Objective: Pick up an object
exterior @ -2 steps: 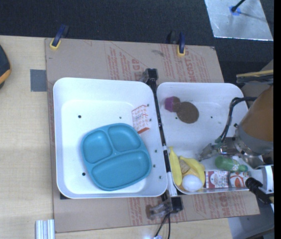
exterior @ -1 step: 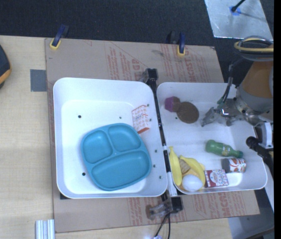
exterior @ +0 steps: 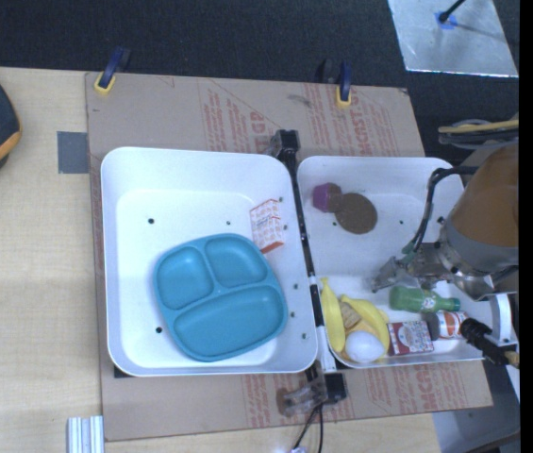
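In the right bin (exterior: 370, 170), the green bottle (exterior: 421, 300) lies cap rightward beneath the claw (exterior: 400, 270), grip unclear.

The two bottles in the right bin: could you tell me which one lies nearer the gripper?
The green bottle. It lies just below the gripper, almost touching it, while the red-labelled bottle lies further down, toward the bin's front rim.

Landmark: right bin (exterior: 391, 168). Green bottle (exterior: 421, 300) on its side, mid-right of bin floor, cap toward right wall. Red-labelled bottle (exterior: 441, 326) on its side just below it. Carton (exterior: 409, 339), red and white, flat against front wall. Banana (exterior: 365, 312) at front left; white egg (exterior: 363, 347) touching it, in front corner. Brown disc (exterior: 355, 212) at back centre; purple object (exterior: 325, 195) touching its left edge.
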You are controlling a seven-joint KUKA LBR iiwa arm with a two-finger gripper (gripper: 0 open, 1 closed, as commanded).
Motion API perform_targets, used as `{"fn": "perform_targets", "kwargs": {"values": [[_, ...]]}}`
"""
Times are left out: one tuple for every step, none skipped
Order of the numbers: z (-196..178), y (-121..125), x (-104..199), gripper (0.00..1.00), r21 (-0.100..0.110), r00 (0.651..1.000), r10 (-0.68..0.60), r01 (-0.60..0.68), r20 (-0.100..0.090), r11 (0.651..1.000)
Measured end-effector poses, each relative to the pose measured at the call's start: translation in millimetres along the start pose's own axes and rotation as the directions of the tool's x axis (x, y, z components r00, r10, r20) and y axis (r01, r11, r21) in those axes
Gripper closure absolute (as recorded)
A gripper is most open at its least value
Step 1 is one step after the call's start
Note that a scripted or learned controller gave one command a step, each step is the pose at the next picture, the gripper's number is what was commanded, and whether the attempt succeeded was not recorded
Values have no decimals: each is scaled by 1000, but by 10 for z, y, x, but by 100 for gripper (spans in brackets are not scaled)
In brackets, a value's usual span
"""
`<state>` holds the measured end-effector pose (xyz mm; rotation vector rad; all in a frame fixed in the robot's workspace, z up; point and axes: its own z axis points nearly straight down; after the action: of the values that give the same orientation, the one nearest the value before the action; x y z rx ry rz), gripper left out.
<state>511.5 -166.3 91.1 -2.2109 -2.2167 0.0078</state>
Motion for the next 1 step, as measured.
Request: {"fn": "perform_targets", "kwargs": {"values": [[-51,1512,118,0,-23,1000,-7,7,6,1000]]}}
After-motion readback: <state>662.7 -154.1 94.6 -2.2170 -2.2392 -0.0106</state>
